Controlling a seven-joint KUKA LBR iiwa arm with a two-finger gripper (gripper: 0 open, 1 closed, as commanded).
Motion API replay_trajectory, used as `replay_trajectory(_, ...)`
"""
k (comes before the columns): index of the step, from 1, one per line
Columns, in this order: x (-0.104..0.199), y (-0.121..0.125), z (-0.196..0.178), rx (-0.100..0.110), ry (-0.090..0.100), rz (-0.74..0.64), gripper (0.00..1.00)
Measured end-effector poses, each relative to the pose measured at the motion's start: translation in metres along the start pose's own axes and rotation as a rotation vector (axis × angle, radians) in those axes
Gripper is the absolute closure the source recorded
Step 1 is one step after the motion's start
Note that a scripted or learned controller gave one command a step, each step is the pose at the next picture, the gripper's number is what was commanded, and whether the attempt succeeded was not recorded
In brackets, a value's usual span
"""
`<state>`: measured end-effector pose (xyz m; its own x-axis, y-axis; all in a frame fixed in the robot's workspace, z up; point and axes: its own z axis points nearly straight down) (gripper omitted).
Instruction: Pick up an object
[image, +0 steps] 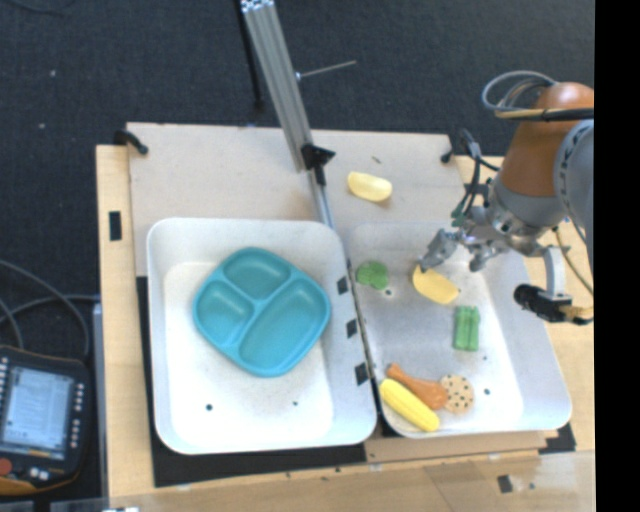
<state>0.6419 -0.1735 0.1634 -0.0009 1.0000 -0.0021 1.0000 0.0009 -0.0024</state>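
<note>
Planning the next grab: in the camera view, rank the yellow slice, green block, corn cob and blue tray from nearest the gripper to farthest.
From the gripper:
1. Yellow slice, right bin, just below the fingers.
2. Green block, right bin, further down.
3. Corn cob, right bin's lower edge.
4. Blue tray, left bin.

Two white bins (175, 300); left bin holds a turquoise divided plate (262, 311). Right bin: green round piece (372, 275) at 10 o'clock, pale yellow piece (435, 286), green block (466, 328), yellow corn (408, 404), orange carrot (420, 388) and tan speckled cookie (458, 393) at 6 o'clock.
</note>
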Motion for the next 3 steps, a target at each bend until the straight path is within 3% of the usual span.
replay_trajectory(1,0.006,0.001,0.045,0.001,0.001,-0.002,0.00)
replay_trajectory(2,0.005,0.003,0.031,-0.007,-0.001,-0.002,1.00)
replay_trajectory(3,0.004,-0.001,-0.015,-0.008,0.000,0.001,1.00)
